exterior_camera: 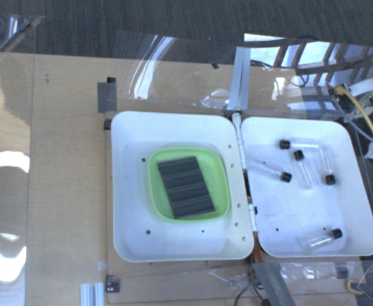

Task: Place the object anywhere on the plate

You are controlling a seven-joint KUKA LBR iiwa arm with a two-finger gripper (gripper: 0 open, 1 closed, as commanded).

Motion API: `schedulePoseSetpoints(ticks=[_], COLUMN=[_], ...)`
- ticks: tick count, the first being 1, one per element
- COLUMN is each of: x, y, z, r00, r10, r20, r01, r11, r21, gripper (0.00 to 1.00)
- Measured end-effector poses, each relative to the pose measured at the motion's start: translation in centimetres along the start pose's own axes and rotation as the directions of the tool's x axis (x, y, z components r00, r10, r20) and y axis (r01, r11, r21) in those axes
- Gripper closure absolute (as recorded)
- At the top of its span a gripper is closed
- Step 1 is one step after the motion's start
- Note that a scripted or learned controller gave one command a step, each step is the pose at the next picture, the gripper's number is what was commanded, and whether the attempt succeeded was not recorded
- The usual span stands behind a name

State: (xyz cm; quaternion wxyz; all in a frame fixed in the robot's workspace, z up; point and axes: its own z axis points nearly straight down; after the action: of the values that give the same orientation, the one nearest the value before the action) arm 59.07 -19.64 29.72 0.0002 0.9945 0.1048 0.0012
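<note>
The dark grey ribbed block [185,187] lies flat on the green plate [219,199], its long axis running from the upper left toward the lower right of the camera view, tilted a little off the plate's sides, with 4 raised bands crossing its short width. It is a matte charcoal rectangle, with the bands parted by darker grooves. It sits near the middle of the plate, leaving a green margin on every side, widest toward the right. The plate is a rounded square with a raised lip and rests in the left bin [129,234], closer to that bin's right wall than its left, with bare white floor to the left and along the near edge. The right bin [358,234] touches the left one along a hinged seam and holds 5 clear vials with black caps: 4 of them [301,161] clustered in the upper half, pointing different ways, and 1 [323,237] alone near the lower right corner. Wooden counter [58,171] lies open to the left of the bins. The end effector's state cannot be told here.
</note>
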Motion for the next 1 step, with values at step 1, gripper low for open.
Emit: schedulePoseSetpoints(ticks=[1], x=[-5.97], y=[-0.36], z=[0.02], r00=[1.0], r10=[-0.019], r20=[-0.002], r01=[0.019], r11=[1.0], r21=[-0.001], gripper=[0.0])
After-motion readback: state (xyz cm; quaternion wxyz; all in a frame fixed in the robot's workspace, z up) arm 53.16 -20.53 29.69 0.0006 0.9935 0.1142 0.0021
